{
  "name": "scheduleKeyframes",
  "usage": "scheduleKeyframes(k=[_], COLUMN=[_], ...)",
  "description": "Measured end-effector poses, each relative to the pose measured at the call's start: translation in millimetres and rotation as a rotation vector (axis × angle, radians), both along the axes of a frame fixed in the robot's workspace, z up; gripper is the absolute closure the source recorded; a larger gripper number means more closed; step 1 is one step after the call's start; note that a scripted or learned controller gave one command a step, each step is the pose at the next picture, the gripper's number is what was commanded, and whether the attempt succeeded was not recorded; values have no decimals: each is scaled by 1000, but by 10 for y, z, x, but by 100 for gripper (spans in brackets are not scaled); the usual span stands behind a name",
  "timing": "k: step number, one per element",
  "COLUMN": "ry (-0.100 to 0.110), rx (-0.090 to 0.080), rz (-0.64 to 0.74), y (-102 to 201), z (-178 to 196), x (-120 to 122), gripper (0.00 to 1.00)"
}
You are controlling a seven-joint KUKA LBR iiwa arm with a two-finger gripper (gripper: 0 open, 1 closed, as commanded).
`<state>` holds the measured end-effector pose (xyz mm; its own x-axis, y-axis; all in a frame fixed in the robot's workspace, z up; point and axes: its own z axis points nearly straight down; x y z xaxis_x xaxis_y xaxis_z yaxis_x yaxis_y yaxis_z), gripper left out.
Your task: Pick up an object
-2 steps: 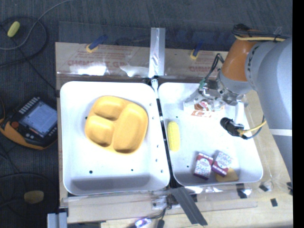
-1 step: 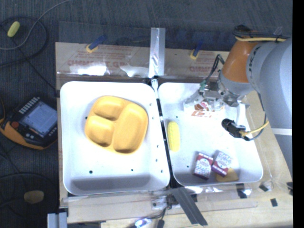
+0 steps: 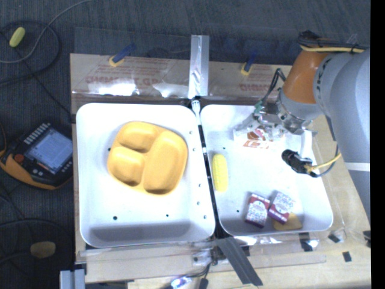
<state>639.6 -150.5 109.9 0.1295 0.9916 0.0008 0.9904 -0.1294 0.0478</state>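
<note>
At the near edge of the bench, a grey metal bracket (image 3: 240, 264) sits under the seam where the two bins meet. Just beyond it, in the right bin (image 3: 319, 218), the near right corner holds two small purple-and-white cartons (image 3: 269, 208) side by side and touching, with a tan lump (image 3: 289, 223) tucked against them on the near side. Along the right bin's left wall lies a yellow corn-like piece (image 3: 220, 171), lengthwise to the divider. Toward the far side of the same bin lies a small red-and-white packet (image 3: 257, 138), flat on the floor.

The gripper (image 3: 272, 120) is low over the far part of the right bin, just above and beside that packet; its metal parts overlap the packet's far edge, and whether the fingers are spread or closed cannot be told from this angle, nor whether anything sits between them. The grey arm (image 3: 346, 110) with its orange band (image 3: 299, 77) comes in from the right, and a black fitting with a yellow cable (image 3: 299, 160) hangs over the bin's right half.

The left bin (image 3: 90, 215) holds one thing: a large yellow three-compartment tray (image 3: 147, 156), upside down, near the middle.

On the floor left of the bench rests an orange-and-black handheld pendant (image 3: 39, 155).
</note>
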Motion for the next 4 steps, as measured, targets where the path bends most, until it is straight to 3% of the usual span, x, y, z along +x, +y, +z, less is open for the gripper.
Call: scheduleKeyframes(k=[1, 2, 3, 4], ry=[-8, 49, 53, 10], rx=[-7, 8, 4, -5], rz=[-1, -206, -205, -9], y=[17, 61, 62, 7], z=[1, 437, 519, 157], x=[-28, -119, -123, -87], gripper=[0, 0, 100, 100])
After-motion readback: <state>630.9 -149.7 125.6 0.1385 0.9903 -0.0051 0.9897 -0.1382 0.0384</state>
